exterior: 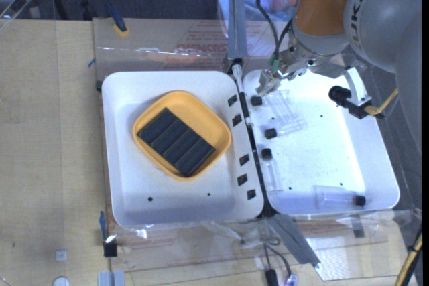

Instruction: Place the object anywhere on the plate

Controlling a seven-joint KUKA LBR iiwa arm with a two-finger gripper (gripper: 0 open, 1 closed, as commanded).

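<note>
Spotted the yellow plate (pixel 194 104) in the left bin (pixel 134 197), set towards that bin's far half and turned cornerwise to its edges. Found a dark ribbed slab (pixel 175 139) lying flat on it, well inside the rim, nothing hanging over. Judged that slab to be the object, and so judged the placing itself as good as done: resting on the plate, clear of any support, nothing touching it.

Picked out the gripper (pixel 270 79) over in the right bin (pixel 322 151), hanging near its far left corner, just beside the divider between the bins and well apart from the plate. Could not tell how far open it was; too small and too glassy against the white floor. Saw nothing dark carried under it. Traced the grey arm (pixel 375 3) in from the right edge, orange band up top.

Noted loose bits in the right bin: a clear piece (pixel 288 117) just beneath the gripper, a clear tube (pixel 335 197) with a dark cap along the near edge, and small black pieces (pixel 268 133) by the divider. Could not rule out one of those being a further target, though none looked gripped.

Reckoned what was left as little: drawing clear, perhaps, with the slab settled on the plate.
</note>
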